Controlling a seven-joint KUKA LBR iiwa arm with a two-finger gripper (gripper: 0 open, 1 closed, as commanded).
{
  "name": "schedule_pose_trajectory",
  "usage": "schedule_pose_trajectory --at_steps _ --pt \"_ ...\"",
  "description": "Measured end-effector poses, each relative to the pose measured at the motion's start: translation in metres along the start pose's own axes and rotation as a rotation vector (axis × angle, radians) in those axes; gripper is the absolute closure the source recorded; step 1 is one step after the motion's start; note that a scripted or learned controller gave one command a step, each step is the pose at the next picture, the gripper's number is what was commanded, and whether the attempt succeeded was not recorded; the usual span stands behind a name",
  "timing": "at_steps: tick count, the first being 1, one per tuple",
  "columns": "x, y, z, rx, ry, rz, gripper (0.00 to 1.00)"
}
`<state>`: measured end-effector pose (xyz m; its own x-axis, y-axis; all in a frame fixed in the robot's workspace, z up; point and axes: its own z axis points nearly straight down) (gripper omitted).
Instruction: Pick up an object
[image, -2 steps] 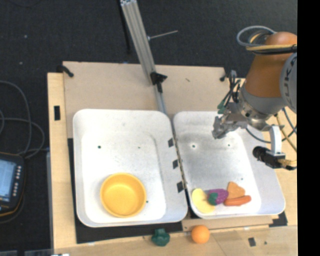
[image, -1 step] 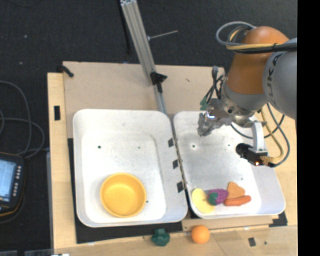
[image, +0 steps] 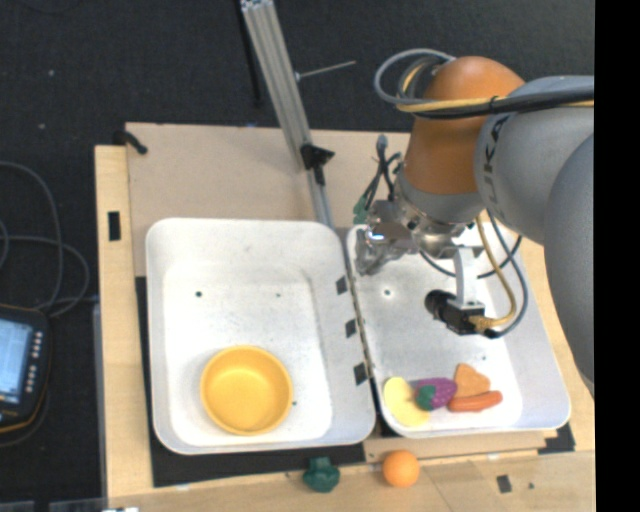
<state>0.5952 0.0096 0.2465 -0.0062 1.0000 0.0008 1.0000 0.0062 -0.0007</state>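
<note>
Nearest us, on the bench's front edge outside the bins, lie an orange ball (image: 400, 468) and a small green toy (image: 321, 474). Just behind them, in the front corner of the right bin (image: 535, 330) beside the wall it shares with the left bin (image: 170, 300), we see a tight cluster: a yellow piece (image: 399, 398), a purple-and-green piece (image: 434, 393), an orange wedge (image: 471, 379) and a carrot (image: 476, 402), all touching or nearly so. A yellow bowl (image: 246, 388) sits in the left bin's front half.

The gripper (image: 372, 250) hangs over the right bin's rear edge, close to the shared wall and well apart from the cluster. We cannot tell how it is set, since the wrist hides it from this angle.

We judge the pick has not begun. To do it well, we would carry the tool forward along the shared wall and choose a piece at the cluster's rim, the wedge or the carrot, so neighbours do not crowd the grasp. We would come straight down, keep off the bin wall, and close across the narrow side of the piece.
</note>
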Motion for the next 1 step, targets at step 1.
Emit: schedule_pose_trajectory --at_steps 1 --pt "0.0503 -0.0006 -0.0089 -0.002 0.001 -0.001 1.00"
